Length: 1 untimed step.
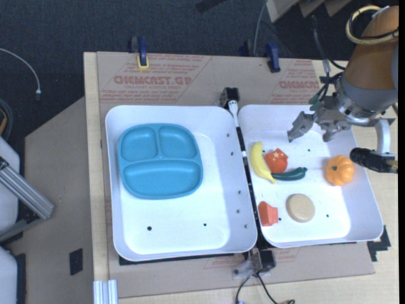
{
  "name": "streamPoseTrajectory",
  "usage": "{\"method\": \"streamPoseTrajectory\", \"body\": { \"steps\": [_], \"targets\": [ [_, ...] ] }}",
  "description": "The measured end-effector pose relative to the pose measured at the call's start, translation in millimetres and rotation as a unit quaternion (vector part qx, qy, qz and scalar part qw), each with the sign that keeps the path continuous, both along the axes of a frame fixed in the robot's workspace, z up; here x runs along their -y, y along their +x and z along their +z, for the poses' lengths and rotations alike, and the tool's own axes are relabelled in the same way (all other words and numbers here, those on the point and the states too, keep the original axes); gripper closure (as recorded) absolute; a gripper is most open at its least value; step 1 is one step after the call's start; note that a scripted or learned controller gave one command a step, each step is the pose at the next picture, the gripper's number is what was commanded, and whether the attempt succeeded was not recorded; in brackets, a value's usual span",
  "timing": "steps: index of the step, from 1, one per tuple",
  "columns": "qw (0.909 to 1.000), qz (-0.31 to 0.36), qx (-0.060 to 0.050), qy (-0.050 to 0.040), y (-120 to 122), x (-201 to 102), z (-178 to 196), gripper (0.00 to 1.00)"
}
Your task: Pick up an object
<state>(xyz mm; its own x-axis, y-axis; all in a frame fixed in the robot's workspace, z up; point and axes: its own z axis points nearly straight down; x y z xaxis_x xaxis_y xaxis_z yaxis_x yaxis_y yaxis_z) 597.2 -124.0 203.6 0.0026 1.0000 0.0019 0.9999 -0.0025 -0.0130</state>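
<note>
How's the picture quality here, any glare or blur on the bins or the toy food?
Camera view: even, soft lighting; mild sheen on the blue plate; the banana and orange pumpkin look sharp with faint shadows; the end effector looks slightly soft.

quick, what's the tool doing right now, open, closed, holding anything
Tool: open, holding nothing, hovering above the right bin at its far end, behind the tomato and banana.

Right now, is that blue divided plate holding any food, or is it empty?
Empty. The blue plate lies alone in the left bin with all three sections bare; the toy food sits in the right bin.
</note>
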Motion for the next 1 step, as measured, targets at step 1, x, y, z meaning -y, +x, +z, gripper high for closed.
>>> {"method": "streamPoseTrajectory", "body": {
  "steps": [1],
  "targets": [
    [1.0, 0.001, 0.007, -0.0009, 2.9, -0.2, 7.3, 0.0]
  ]
}}
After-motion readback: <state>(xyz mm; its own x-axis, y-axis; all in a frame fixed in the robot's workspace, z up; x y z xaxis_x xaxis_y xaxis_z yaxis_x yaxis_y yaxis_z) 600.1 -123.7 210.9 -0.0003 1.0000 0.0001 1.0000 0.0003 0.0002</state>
